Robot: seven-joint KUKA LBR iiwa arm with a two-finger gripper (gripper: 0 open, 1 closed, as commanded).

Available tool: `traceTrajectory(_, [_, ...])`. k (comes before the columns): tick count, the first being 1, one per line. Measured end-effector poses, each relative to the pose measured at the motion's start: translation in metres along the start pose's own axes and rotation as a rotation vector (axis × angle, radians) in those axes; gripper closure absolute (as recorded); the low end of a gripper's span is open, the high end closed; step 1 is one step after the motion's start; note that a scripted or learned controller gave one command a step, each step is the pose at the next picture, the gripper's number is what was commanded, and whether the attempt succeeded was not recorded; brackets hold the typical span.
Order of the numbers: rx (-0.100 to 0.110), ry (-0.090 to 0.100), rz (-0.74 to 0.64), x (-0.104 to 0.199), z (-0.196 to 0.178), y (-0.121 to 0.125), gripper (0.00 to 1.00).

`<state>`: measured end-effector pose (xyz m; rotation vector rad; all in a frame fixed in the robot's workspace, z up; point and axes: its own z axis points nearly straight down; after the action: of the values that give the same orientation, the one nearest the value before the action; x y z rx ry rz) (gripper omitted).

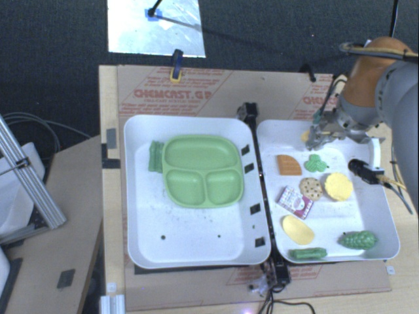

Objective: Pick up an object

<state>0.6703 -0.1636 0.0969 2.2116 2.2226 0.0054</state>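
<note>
Claw (319, 138) sits low over far end of right bin (376, 208), arm (393, 90) in from the right. We can't tell if claw is clenched or released, tip too small and blurry. Small yellow bit (305, 136) just left of claw; touching or not, we can't say. Green floret (316, 163) just beside claw on the near side. Tan slice (289, 165) next to floret, on its left. Cookie (311, 188) and yellow disc (338, 186) side by side mid-bin, disc on the right. Pink packet (294, 201) touches cookie at its near-left, yellow oval (298, 229) nearer still. Green stick (308, 254) lies along near wall, bumpy green lump (358, 240) by near-right corner. All these objs lie on the bin floor. In left bin (196, 237) we see green 3-compartment tray (201, 172), approx centred, w/ green strip (156, 156) against its left edge. Both bins side by side on counter (196, 93), brown card sheet under them.
</note>
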Motion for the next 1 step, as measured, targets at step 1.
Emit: traceTrajectory(1, [0.001,0.0,-0.001,0.0,0.0003,-0.0001,0.0])
